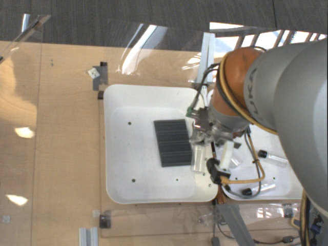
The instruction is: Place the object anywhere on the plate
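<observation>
A dark grey ribbed rectangular plate (172, 142) lies flat near the middle of the left white bin (123, 188). My gripper (199, 157) hangs just off the plate's right edge, over the right side of that bin, below the orange-banded wrist. From above, the wrist and cables hide what is under the gripper, so I cannot tell whether it holds anything. A small clear tube-like object with a dark tip (270, 157) lies in the right bin.
The grey arm covers most of the right bin (287, 191). Another small dark-tipped piece (252, 190) and yellow cable loops lie by that bin's front. Black clamps (101, 81) sit at the left bin's far-left corner, on the wooden bench.
</observation>
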`<state>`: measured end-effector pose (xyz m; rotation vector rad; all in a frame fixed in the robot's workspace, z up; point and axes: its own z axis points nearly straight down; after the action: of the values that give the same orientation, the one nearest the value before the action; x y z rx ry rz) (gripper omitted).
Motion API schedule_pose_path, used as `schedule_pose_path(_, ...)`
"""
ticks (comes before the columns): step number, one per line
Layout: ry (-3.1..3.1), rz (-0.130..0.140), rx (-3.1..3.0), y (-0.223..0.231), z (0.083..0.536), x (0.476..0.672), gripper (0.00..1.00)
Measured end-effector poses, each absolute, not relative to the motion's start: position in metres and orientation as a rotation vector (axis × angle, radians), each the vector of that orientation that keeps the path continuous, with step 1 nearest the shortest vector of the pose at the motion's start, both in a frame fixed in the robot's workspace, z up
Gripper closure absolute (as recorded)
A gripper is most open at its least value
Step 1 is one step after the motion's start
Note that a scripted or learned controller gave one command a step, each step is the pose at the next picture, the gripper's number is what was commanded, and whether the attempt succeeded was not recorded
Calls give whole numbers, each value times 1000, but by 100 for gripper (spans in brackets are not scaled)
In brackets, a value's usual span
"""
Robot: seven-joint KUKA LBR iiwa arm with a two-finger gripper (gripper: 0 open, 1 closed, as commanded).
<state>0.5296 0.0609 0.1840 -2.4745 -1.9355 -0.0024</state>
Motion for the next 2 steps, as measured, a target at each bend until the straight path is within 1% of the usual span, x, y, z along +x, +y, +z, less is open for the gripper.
schedule_pose_path(1, -2013, -4, -2412, 110, 184, 487, 100)
schedule_pose_path(2, -2146, -5, -2295, 167, 218, 487, 100)
